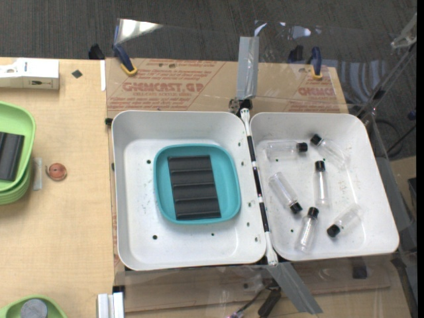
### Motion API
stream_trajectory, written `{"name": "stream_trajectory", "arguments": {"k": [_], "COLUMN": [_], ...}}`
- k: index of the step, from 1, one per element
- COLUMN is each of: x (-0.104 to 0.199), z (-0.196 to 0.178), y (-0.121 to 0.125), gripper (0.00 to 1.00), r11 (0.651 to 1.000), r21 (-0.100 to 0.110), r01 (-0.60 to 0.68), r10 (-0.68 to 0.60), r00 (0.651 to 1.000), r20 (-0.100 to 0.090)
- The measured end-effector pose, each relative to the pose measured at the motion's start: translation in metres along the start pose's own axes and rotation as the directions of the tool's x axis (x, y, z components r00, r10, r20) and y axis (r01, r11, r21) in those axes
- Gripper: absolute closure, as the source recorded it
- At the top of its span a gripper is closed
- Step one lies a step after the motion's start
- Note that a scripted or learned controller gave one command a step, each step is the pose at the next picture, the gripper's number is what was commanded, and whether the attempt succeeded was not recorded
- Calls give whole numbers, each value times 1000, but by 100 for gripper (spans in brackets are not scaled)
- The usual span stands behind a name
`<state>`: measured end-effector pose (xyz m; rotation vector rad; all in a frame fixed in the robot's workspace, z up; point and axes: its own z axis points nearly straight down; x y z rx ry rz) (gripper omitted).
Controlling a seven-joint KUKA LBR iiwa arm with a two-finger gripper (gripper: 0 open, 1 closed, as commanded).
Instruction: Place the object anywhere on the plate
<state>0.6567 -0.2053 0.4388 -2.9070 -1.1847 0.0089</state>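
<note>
Task not yet begun: six clear vials (286,192) lie in the right bin (371,138), at 3 o'clock from the teal plate (228,171), which carries a dark ridged insert (193,187) and no vial

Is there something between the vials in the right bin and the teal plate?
Only the two bins' adjoining rims lie between the vials and the teal plate. A black ridged insert covers the plate's middle.

Two white bins are sitting side by side on the table (66,244). The left bin (132,237) is holding a teal plate (228,177) with a dark ribbed insert (193,186) lying on it. In the right bin (371,237), several clear vials (285,192) with black caps are lying scattered, some touching.
</note>
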Motion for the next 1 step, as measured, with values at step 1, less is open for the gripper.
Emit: {"name": "stream_trajectory", "arguments": {"k": [1], "x": [-30], "z": [174], "y": [-12], "gripper": [0], "r11": [992], "r21": [-1], "r01": [-123], "r10": [123], "r00": [992], "r20": [-2]}}
